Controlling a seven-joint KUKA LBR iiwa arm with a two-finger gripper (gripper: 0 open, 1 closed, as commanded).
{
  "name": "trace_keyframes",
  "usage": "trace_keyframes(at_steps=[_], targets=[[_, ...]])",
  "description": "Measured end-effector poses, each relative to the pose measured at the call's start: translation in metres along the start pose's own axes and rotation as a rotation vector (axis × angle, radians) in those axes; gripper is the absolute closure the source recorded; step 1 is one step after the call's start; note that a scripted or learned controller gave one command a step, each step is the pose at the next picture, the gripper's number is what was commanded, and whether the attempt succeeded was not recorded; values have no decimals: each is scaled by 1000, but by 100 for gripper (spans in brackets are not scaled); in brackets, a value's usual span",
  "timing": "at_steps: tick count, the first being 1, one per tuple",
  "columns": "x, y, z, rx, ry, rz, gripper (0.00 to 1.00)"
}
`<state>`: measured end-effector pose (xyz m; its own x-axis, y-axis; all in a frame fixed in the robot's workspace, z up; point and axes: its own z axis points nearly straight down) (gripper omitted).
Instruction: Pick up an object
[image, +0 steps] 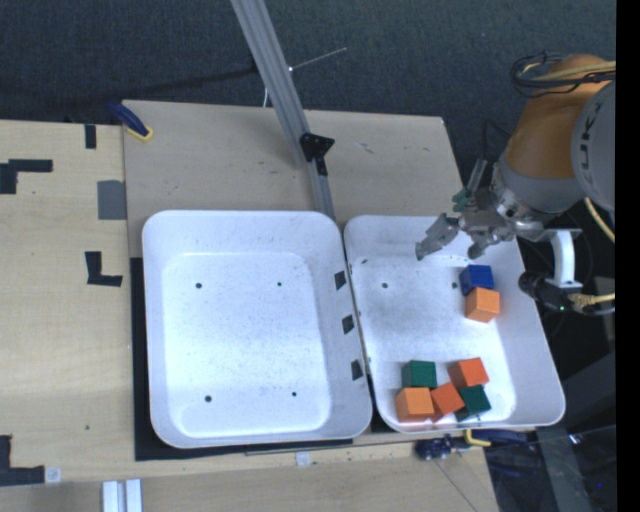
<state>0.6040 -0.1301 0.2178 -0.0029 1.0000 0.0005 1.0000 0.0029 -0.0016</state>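
Right bin (385, 330): blue cube (478, 276) touching orange cube (483, 304); gripper (462, 238) spread open, holding nothing, just above-left.

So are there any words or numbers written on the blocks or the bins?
None can be read. The blue block, the orange block and the right bin carry no writing. The black shapes on the bench are plain marks, not letters.

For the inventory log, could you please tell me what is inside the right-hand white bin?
The right-hand shallow white bin holds small cubes: blue, orange, and a clustered green-and-orange group. Anything beneath the cluster is hidden.
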Motion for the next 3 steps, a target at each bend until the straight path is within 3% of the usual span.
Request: trace_keyframes(at_steps=[1,3], targets=[[0,0,0,0,0,0,0],[4,7,117,7,0,1,0]])
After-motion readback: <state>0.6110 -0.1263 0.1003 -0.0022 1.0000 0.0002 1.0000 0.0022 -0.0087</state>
